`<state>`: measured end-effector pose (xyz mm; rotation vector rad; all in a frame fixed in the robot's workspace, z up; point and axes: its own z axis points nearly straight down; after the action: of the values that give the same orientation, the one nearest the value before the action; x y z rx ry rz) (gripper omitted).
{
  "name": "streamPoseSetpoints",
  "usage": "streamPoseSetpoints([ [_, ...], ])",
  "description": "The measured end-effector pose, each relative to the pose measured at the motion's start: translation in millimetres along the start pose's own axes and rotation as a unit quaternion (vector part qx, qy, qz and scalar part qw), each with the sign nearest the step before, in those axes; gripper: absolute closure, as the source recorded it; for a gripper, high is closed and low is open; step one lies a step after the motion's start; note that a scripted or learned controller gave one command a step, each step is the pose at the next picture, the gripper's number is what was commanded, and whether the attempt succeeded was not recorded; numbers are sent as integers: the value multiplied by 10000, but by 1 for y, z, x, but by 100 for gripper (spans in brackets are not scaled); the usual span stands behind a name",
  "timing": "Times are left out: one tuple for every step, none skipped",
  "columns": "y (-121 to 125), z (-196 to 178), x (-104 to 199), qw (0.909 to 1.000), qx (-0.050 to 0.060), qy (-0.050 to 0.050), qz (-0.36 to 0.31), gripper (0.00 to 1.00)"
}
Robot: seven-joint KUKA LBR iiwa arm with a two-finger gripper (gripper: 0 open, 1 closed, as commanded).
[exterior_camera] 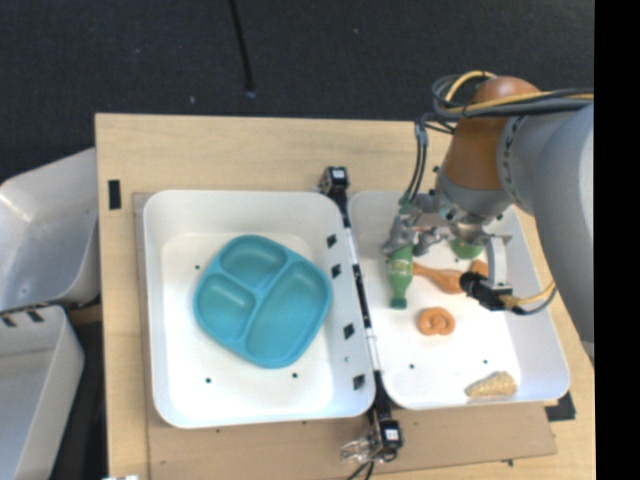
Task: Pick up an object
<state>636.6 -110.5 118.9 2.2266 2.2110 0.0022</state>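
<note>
Nearest the camera, a tan bread-like piece [491, 385] lies well below the end effector [432, 230] in the right bin [535, 353]. Closer in, an orange pretzel-shaped ring [435, 321] sits below it, an orange carrot-like piece [440, 276] just below and right of it, and a green bottle [400, 276] lies right under its left side, possibly touching. Whether it is spread or pinching cannot be told. Far left, a blue divided plate [262, 300] rests in the left bin [160, 368] on the desk [250, 148].
</note>
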Motion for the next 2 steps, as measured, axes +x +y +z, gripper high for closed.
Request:
streamPoseSetpoints([
  [3, -60, -10, 10000, -16, 3, -17, 100],
  [4, -101, -11, 10000, -10, 5, -42, 100],
])
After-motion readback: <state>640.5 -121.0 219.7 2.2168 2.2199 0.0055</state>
